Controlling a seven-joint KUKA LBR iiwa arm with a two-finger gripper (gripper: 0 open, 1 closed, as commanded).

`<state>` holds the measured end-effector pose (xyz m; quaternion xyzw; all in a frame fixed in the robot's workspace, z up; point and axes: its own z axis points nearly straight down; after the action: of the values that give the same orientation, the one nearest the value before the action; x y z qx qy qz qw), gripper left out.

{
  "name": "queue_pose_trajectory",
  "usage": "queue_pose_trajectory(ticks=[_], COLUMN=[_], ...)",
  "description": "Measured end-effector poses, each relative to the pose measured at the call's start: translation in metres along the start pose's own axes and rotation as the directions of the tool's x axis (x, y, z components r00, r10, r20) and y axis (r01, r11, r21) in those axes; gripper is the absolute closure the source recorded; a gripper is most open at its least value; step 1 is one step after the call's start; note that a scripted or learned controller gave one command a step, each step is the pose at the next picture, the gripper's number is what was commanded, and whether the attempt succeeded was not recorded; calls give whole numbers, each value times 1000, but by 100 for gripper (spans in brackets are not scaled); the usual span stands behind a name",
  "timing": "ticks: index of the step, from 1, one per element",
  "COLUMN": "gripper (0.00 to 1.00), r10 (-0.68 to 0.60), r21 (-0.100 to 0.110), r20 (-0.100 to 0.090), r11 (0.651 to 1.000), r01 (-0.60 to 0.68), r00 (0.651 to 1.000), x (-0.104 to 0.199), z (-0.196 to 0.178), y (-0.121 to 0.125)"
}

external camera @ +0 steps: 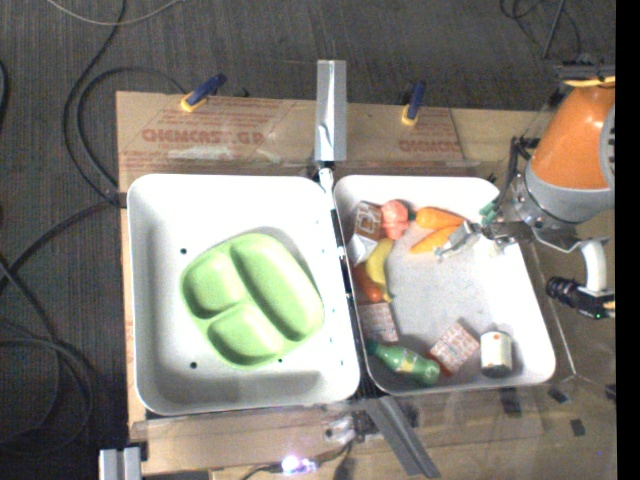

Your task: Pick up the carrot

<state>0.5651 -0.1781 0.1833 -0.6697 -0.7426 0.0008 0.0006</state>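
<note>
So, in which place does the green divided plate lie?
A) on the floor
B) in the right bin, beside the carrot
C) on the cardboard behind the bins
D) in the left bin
D: the green divided plate lies on the floor of the left bin, alone, while the carrot lies in the right bin near its back wall, with the gripper close beside it.

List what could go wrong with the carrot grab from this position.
1. The carrot lies packed against a pink toy and a banana near the right bin's back wall, so the gripper may knock or catch a neighbour instead.
2. The gripper sits at the carrot's near end rather than its middle; a grasp there could slip or tilt the carrot out.
</note>
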Motion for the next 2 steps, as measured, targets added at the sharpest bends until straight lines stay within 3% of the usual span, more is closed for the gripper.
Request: queue_pose_trajectory(ticks=[1, 2], gripper=[0, 0], r10=[66, 192], r21=[-1, 17], r20=[3, 2], r11=[998, 981], r01=[-66, -192], r00=[998, 981], x=[-22, -25], z=[88, 96], y=[38, 99])
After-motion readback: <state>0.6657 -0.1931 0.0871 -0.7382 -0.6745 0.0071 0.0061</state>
